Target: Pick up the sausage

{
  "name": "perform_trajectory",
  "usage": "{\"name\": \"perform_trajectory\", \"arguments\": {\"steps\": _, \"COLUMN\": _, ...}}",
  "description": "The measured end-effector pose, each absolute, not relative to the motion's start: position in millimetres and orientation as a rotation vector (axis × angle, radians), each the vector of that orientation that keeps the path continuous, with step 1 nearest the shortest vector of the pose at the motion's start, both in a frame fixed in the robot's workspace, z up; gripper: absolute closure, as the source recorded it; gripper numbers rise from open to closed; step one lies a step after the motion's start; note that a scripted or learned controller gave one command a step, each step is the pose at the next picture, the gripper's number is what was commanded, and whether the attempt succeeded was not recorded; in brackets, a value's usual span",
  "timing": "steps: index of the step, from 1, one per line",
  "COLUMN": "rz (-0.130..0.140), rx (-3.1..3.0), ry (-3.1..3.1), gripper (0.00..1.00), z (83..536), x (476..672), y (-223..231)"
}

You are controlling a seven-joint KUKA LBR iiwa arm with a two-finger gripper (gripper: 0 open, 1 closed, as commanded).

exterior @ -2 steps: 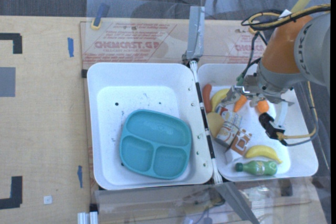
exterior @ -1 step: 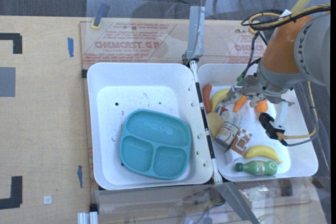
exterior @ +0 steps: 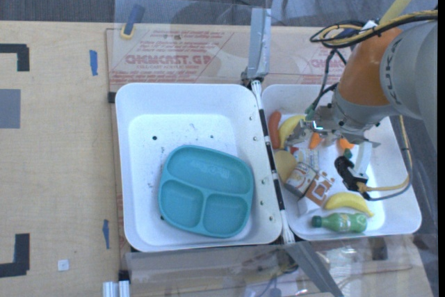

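Note:
The sausage (exterior: 274,129), a short reddish-orange piece, lies against the left wall of the right bin (exterior: 403,219), near its back corner. A yellow item (exterior: 292,126) rests just right of it. My gripper (exterior: 314,138) hangs below the orange wrist band (exterior: 367,74), low over the clutter in the middle of the right bin. It is a short way to the right of the sausage, with the yellow item between them. The wrist body hides how the gripper stands, and I see nothing held in it.
The right bin also holds a banana (exterior: 348,202), a green bottle (exterior: 341,222), a small carton (exterior: 300,178) and an orange-white packet (exterior: 322,188). In the left bin (exterior: 139,108) lies a teal divided plate (exterior: 206,190). A black cable (exterior: 348,174) loops beside the wrist.

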State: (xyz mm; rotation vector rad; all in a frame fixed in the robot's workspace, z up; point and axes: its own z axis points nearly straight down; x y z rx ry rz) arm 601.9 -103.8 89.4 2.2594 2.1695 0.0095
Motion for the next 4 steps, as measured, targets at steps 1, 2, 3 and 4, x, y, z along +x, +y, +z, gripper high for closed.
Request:
{"name": "perform_trajectory", "arguments": {"steps": 1, "rz": 0.01, "rx": 2.263, "ry": 2.16, "gripper": 1.0, "z": 99.7, "x": 602.5, "y": -107.3}}
{"name": "perform_trajectory", "arguments": {"steps": 2, "rz": 0.007, "rx": 2.378, "ry": 2.041, "gripper": 1.0, "z": 89.9, "x": 610.0, "y": -98.3}}
{"name": "perform_trajectory", "arguments": {"steps": 3, "rz": 0.003, "rx": 2.121, "ry": 2.307, "gripper": 1.0, "z": 88.1, "x": 664.1, "y": -168.9}}
{"name": "perform_trajectory", "arguments": {"steps": 4, "rz": 0.002, "rx": 2.123, "ry": 2.309, "gripper": 0.0, "z": 86.7, "x": 663.5, "y": -168.4}}
